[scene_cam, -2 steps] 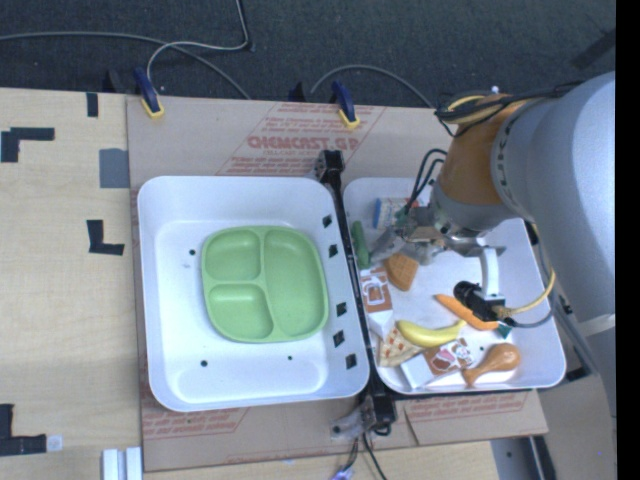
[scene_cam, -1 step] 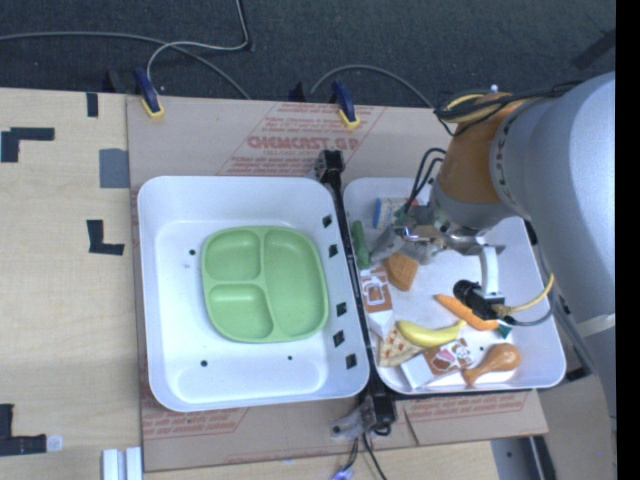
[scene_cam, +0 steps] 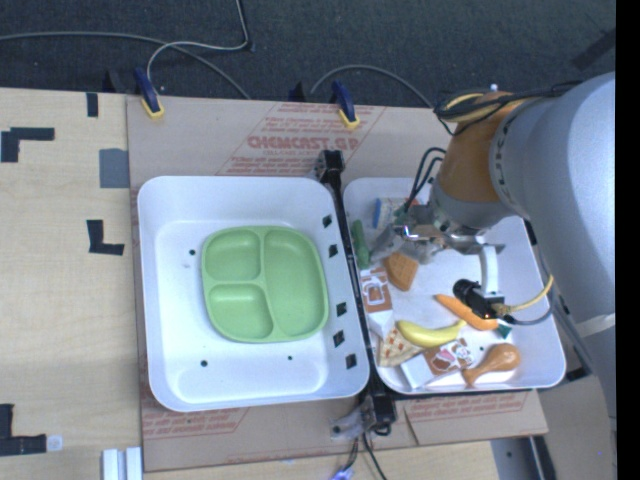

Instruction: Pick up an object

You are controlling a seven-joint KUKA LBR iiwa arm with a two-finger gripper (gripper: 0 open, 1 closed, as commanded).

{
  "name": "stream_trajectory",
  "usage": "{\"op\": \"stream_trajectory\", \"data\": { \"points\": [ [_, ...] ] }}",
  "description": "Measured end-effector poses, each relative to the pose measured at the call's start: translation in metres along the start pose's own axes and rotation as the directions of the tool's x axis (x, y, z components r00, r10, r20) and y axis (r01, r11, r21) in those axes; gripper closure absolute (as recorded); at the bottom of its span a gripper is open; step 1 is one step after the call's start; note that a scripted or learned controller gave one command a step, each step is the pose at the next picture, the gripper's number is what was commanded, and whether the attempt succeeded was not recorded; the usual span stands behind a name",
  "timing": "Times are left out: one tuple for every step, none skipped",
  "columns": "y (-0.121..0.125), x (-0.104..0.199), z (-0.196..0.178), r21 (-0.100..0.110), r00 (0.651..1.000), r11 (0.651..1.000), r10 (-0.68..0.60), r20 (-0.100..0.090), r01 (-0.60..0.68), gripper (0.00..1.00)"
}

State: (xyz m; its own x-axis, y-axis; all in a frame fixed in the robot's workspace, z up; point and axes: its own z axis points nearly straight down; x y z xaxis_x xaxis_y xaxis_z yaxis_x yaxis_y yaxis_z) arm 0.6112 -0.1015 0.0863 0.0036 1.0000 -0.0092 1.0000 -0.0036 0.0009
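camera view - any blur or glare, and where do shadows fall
Camera view: lighting even and soft, no strong glare on the white bins; the green plate is fairly sharp; the arm looks soft and casts shadow over the right bin's upper part; small toys near the banana are low in detail.

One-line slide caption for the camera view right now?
End effector low in the right bin among toy food; green divided plate sits alone in the left bin.
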Motion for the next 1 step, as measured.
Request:
{"op": "stream_trajectory", "data": {
  "points": [
    [-0.0008, 0.0005, -0.0002, -0.003, 1.000, 1.000, 0.000, 0.001, 0.000, 0.00]
  ]
}}
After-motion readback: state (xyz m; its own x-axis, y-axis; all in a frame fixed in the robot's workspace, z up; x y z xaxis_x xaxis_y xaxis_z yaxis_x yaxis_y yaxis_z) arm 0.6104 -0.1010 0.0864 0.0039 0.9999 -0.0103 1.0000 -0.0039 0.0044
